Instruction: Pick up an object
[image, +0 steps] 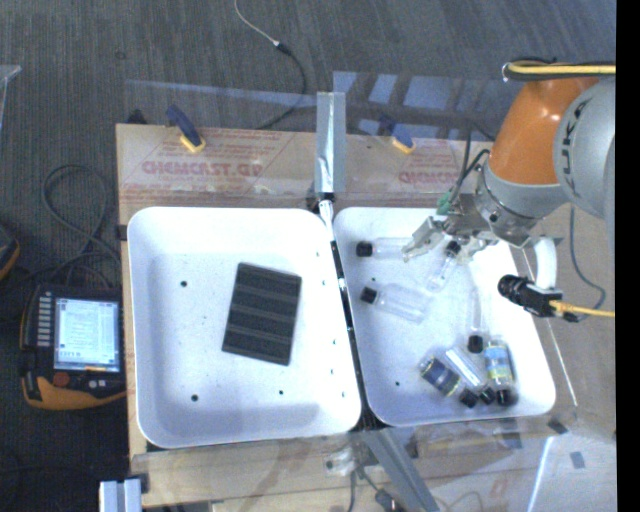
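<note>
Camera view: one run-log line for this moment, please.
claw: over right bin, open, nothing held | dark slab: left bin | small items: right bin

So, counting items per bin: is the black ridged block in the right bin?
No, the black ridged block lies in the left bin.

Bench (220, 165) of pale board, lying under two shallow white bins set side by side and touching along their inner rims. The left bin (160, 330) is sitting toward the bench's left edge; the right bin (400, 400) is occupying its right part. Two blue-and-yellow clamps (185, 127) are gripping the far edge, where red lettering is showing on the board.
</note>
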